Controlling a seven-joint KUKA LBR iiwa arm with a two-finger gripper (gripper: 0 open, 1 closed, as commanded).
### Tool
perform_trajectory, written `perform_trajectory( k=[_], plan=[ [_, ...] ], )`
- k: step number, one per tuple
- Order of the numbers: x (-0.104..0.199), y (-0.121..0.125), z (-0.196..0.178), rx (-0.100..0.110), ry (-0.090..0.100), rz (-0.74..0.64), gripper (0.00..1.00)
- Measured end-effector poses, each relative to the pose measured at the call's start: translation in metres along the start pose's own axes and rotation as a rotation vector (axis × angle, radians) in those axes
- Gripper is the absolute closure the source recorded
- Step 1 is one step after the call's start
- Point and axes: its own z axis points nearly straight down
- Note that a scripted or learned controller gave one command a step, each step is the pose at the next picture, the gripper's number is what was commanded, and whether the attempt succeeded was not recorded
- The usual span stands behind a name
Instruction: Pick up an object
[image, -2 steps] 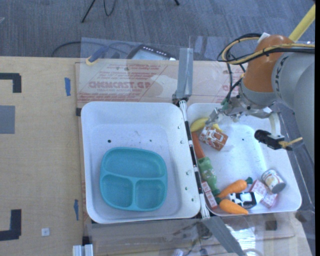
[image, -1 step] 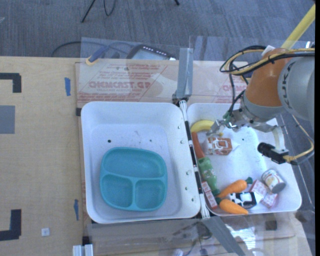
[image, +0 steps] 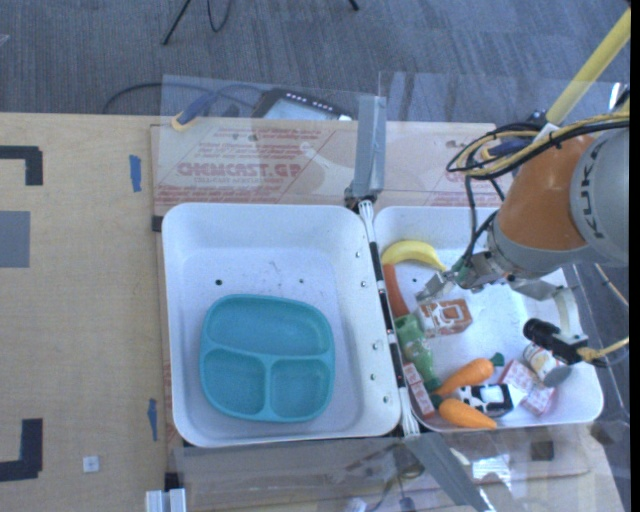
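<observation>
The right bin (image: 588, 400) holds several small things. A yellow banana (image: 410, 253) lies at its far left, with a long red piece (image: 395, 290) and a green item (image: 412, 340) along the left wall. A small brown and white carton (image: 447, 316) sits in the middle. Two orange carrots (image: 467, 376) (image: 467, 414), a black and white item (image: 492, 399), a pink packet (image: 530, 390) and a small bottle (image: 540, 357) lie near the front. My gripper (image: 443, 286) hangs low in this bin, just above the carton and right of the banana.
The left bin (image: 200, 225) holds a teal divided plate (image: 266, 357). A clear plastic sheet with red print (image: 250, 165) lies behind the bins. Yellow and black cables (image: 500, 145) loop over the arm's orange band at the right.
</observation>
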Motion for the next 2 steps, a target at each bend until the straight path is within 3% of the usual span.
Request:
perform_trajectory(
  k=[2],
  plan=[
    [0.006, -0.047, -0.002, -0.006, -0.002, 0.074, 0.00]
  ],
)
